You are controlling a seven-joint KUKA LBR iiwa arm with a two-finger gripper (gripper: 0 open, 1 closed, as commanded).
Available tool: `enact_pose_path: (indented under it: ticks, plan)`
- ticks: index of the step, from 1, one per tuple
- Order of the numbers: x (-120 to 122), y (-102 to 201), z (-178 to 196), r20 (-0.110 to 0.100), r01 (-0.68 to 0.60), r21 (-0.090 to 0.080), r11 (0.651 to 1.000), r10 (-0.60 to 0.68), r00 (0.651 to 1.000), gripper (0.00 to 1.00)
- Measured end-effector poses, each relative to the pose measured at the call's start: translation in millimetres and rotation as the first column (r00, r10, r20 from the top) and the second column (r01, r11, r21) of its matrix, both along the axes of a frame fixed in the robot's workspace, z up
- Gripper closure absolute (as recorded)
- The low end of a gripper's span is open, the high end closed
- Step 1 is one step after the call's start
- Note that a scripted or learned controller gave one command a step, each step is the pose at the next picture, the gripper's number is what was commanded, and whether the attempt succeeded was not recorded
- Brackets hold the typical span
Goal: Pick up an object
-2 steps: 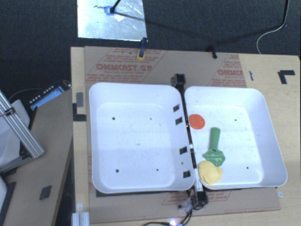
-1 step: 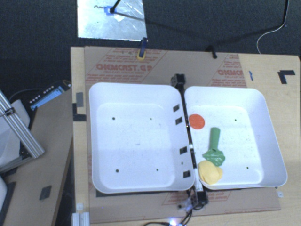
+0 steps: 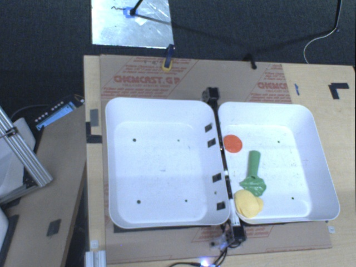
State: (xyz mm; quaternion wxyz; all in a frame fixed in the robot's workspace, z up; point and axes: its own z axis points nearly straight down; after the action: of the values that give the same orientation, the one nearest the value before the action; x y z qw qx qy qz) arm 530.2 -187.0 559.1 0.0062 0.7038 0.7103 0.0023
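We see three objs in the right bin [image 3: 311, 149], near its left wall: orange disc [image 3: 232, 143], green tool [image 3: 253, 176] w/ flared end, yellow lump [image 3: 248, 203] touching it at front-left corner. Left bin [image 3: 119, 149] adjoins.

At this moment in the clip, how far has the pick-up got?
Nothing looks done yet. All three things lie loose in the right bin: the orange disc near its left wall, the green object below it, and the yellow lump touching the green object's lower end. No object is in hand. The whole pick is left: reach in, close on one object and lift it.
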Motion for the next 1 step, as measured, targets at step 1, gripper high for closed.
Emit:
enact_pose_path:
  ticks: [1]
  plan:
    - [-45.8,37.9,-143.1,-0.025,0.005,0.01,1.0,-0.005,1.0,1.0]
